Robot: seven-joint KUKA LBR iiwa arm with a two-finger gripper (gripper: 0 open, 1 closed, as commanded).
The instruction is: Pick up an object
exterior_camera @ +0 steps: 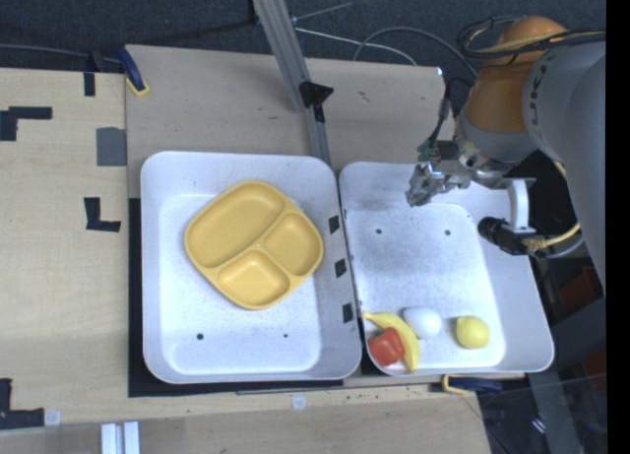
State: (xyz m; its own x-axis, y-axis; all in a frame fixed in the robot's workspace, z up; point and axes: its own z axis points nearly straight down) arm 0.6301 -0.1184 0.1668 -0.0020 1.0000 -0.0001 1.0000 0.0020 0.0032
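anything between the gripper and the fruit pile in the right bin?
No. In the camera view, bare white bin floor separates the gripper from the fruit pile.

Pale tan worktop point(59, 275), seen from above at a slant. Two shallow white bins side by side on it: left bin point(157, 344) and right bin point(522, 339), rims touching along the middle. Black mat point(134, 294) showing under the left bin's edge. Black tape marks point(96, 214) and a grey patch point(111, 145) toward the left. Blue-and-yellow clamp point(134, 74) at the far edge.
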